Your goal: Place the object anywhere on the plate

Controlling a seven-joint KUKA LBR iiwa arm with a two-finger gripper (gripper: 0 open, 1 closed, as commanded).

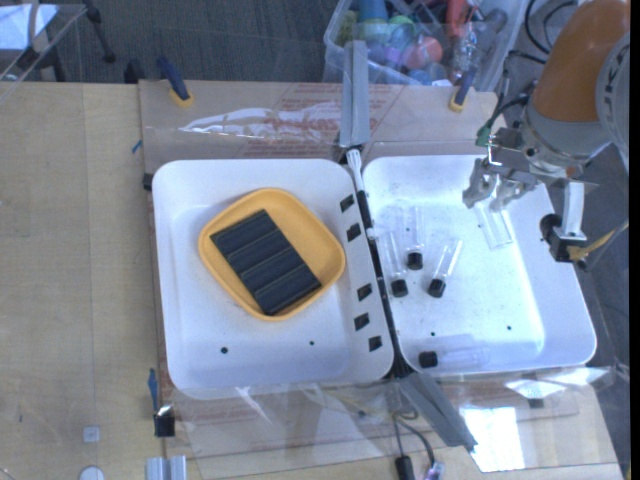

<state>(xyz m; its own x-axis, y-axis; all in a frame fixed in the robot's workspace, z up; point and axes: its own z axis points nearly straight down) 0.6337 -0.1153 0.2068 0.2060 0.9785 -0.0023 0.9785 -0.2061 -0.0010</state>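
A yellow square plate (215, 230) lies in the left bin (185, 298). A black ridged slab (270, 261) rests flat across the plate's middle, tilted diagonally. In the right bin (560, 318) lie several clear tubes with black caps; one (446, 260) is near the centre and another (412, 240) is closer to the divider. My gripper (494, 196) hangs over the back of the right bin, open, with nothing between its fingers. A clear tube (496, 230) lies just below it on the bin floor.
A raised divider (362, 258) with black clips separates the two bins. Another capped tube (450, 353) lies by the right bin's front wall. A clear box of coloured toys (420, 18) stands behind the bins. The arm's orange band (590, 28) is at the upper right.
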